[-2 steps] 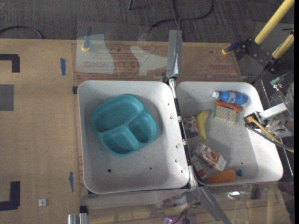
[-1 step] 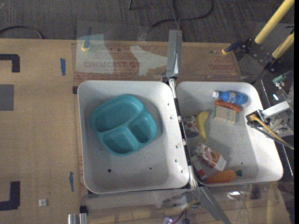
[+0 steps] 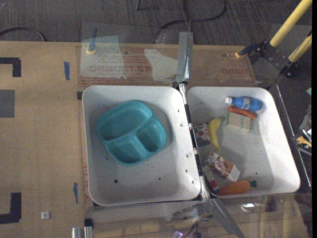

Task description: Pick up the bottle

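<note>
While lying flat, bottle (image 3: 244,103) (blue) in right bin's (image 3: 277,148) far corner

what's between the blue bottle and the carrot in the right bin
In the camera view, between the blue bottle and the carrot lie an orange-topped box, bare bin floor, then a small carton.

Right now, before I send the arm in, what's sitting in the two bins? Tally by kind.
Left bin:
Teal divided plate: 1

Right bin:
Blue bottle: 1
Banana: 1
Carrot: 1
Small can: 1
Cartons or boxes: 2, one beside the bottle, one near the carrot

Total: 7. A small item at the divider by the carrot is too unclear to name or count.
</note>
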Available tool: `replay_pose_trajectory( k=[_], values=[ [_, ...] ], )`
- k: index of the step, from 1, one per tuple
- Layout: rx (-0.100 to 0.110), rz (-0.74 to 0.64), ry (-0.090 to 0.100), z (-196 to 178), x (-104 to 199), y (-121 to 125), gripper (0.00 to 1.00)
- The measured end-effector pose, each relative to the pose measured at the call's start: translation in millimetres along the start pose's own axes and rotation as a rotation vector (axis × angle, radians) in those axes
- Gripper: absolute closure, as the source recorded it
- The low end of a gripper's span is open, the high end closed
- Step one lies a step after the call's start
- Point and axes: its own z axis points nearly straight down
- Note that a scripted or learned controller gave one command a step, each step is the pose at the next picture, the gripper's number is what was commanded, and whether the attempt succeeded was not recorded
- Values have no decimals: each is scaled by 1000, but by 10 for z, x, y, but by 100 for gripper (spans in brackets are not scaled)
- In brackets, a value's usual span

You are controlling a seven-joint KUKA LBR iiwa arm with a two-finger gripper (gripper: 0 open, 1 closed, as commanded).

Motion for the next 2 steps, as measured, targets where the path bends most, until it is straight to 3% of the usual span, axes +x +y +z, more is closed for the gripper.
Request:
replay_pose_trajectory(
  k=[1,2],
  values=[
    [1,2,-2,-90,-5,7,100],
    [2,2,-2,-89,-5,7,0]
  ],
)
